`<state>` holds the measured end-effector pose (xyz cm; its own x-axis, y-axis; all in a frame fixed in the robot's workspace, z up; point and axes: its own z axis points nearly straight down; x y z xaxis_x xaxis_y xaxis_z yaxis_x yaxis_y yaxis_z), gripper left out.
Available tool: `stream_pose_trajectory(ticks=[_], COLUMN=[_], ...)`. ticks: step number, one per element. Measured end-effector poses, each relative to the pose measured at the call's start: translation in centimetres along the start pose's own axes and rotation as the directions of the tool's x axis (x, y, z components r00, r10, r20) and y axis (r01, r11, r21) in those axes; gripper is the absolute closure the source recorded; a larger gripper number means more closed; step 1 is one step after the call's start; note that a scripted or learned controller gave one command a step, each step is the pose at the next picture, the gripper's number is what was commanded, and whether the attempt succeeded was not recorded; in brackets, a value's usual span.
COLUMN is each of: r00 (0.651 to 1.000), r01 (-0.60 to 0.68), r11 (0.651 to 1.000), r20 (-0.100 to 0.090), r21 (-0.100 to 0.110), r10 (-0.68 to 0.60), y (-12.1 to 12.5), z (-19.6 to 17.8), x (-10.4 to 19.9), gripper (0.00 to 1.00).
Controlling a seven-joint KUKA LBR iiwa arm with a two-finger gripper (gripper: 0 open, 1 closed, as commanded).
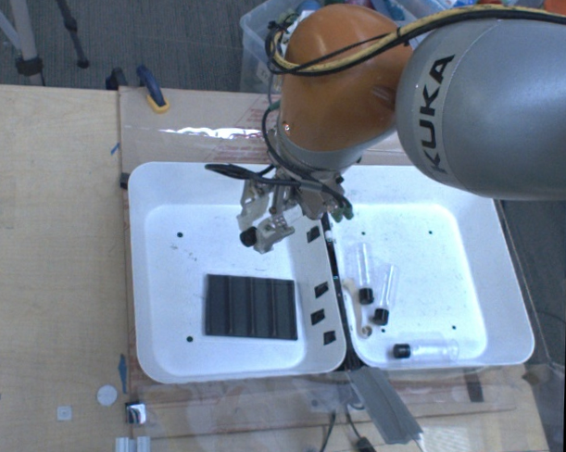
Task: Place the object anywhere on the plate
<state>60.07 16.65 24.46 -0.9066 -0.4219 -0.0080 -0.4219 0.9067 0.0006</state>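
A dark ribbed plate lies flat in the left bin, toward its front. My gripper hangs over the same bin, a little beyond the plate's far edge and above it. A short clear tube with a black cap sits between the fingers, cap end pointing down-left, and the gripper is shut on it. The tube is off the bin floor and clear of the plate.
The right bin holds three more clear tubes with black caps: two near its left wall, one along the front. Black clips line the divider between the bins. The arm's large orange wrist overhangs the bins' back edge.
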Motion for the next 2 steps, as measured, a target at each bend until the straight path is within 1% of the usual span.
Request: stream_pose_trajectory(ticks=[1,2], r00=[0.952,0.883], r01=[0.307,0.469], r11=[0.952,0.883], r20=[0.002,0.001], r21=[-0.001,-0.001], r10=[-0.307,-0.469], y=[5.2,6.7], z=[-5.1,-13.3], x=[-1.0,2.3], gripper=[1.00,1.00])
